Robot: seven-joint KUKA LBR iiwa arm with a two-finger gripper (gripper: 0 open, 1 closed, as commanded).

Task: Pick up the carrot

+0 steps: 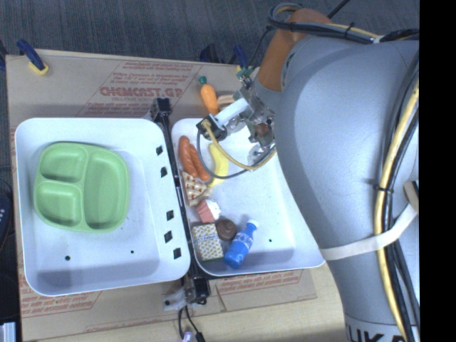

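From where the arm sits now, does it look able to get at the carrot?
Probably yes. The carrot lies by itself on the cardboard just beyond the right bin's far rim, nothing on top of it, and the gripper hovers close beside it.

Single fixed overhead camera, looking down at a slant on two white bins: left bin [43,262], right bin [285,212]. Arm [342,134] enters from frame right, filling that side.

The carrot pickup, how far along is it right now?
Nothing looks done yet. The carrot lies on the cardboard just beyond the far edge of the right bin, apart from the toy food inside it. The tool hangs over that bin's far end, near the carrot. Reaching it, gripping and lifting all remain.
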